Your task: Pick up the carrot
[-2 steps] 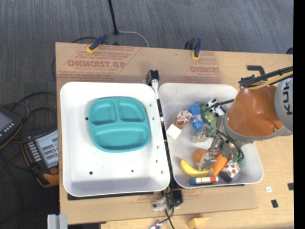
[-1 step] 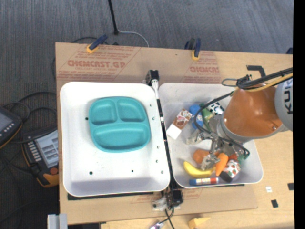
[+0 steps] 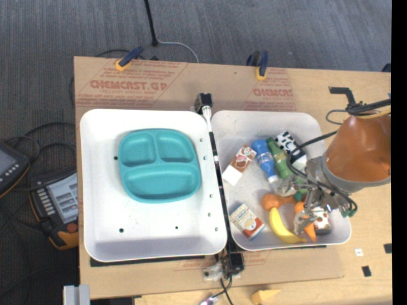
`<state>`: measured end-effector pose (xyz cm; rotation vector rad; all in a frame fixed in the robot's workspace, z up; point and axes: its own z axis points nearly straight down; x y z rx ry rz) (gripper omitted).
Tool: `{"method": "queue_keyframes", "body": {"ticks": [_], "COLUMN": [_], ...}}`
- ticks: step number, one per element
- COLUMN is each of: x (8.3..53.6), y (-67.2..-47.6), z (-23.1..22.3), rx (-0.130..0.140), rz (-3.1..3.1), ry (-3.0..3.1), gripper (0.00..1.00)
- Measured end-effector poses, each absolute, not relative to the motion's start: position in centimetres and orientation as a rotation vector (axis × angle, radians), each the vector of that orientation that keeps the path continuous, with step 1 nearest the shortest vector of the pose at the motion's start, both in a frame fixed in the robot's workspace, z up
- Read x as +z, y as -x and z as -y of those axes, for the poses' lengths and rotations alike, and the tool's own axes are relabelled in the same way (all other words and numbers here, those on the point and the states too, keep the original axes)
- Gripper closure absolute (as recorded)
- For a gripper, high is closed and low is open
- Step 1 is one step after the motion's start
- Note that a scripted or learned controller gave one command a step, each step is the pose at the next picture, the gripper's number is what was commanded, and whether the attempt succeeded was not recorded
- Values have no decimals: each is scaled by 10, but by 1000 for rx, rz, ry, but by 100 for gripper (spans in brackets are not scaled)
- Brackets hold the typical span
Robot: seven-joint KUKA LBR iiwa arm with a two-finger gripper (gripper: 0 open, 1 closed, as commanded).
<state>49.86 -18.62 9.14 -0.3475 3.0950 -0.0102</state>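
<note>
The gripper (image 3: 310,216) hangs low in the near right corner of the right bin (image 3: 254,121), its fingers pointing down among the clutter. Whether those fingers are spread or closed, and whether anything sits between them, cannot be told from this slanted view. The carrot (image 3: 308,228) appears to be the small orange piece right at the fingertips, partly hidden by them, with its tip showing just below. Immediately to the gripper's left lies a yellow banana (image 3: 280,225), and just beyond that an orange fruit (image 3: 272,201) and a small carton (image 3: 247,220). Farther up and to the left stand a blue bottle (image 3: 265,159) and another carton (image 3: 242,158). Well away to the left, the other bin (image 3: 95,170) holds a teal divided plate (image 3: 159,164). This looks like the grasp stage: the next move calls for a firm close on the carrot alone, clear of the banana, then a straight lift.
</note>
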Motion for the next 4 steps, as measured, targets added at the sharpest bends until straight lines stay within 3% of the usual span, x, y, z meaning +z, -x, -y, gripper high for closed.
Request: {"method": "queue_keyframes", "body": {"ticks": [1,2,3,4], "x": [91,101,101,90], "y": [-497,-497,-497,-498], "z": [169,169,169,148], "rx": [-17,-13,-12,-9], "rz": [-3010,-3015,-3015,-2793], "ry": [824,821,821,1423], "gripper": [0,100,0,0]}}
